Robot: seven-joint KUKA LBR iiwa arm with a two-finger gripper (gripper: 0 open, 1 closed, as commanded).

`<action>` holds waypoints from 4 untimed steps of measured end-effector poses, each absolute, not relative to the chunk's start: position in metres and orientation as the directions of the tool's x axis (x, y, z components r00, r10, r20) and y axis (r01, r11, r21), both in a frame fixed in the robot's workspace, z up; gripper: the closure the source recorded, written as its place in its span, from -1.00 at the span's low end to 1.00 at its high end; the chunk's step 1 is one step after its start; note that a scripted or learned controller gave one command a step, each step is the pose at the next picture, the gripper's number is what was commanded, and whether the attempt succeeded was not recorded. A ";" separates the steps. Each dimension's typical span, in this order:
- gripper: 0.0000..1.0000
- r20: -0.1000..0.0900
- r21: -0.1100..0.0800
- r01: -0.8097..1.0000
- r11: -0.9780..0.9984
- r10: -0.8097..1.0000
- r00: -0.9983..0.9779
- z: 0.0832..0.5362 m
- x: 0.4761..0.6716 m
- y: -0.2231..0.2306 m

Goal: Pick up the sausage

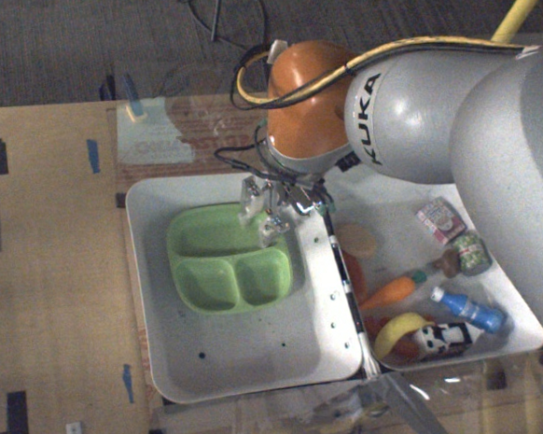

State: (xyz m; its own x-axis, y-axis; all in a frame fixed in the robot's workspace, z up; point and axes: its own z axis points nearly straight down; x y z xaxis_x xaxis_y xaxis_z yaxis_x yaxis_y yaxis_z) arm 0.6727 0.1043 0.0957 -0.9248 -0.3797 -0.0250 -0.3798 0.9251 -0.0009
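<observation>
Clearly, no pickup yet: arm over the left bin, sausage unclaimed.
Largest first: the KUKA arm [414, 125], then the left bin [170, 360] with its green divided tray [228, 262]; the tool [273, 207] hangs at the tray's right edge, its state I cannot tell. A thin reddish piece [353, 275], likely the sausage, lies right of the tray; next, travel there.
</observation>
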 end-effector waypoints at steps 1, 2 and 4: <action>-1.00 -0.010 -0.001 -0.353 0.936 -0.353 -0.936 0.188 0.657 0.041; -1.00 -0.012 -0.002 -0.538 0.843 -0.538 -0.843 0.221 0.668 0.089; -1.00 -0.022 -0.008 -0.743 0.670 -0.743 -0.669 0.103 0.674 0.105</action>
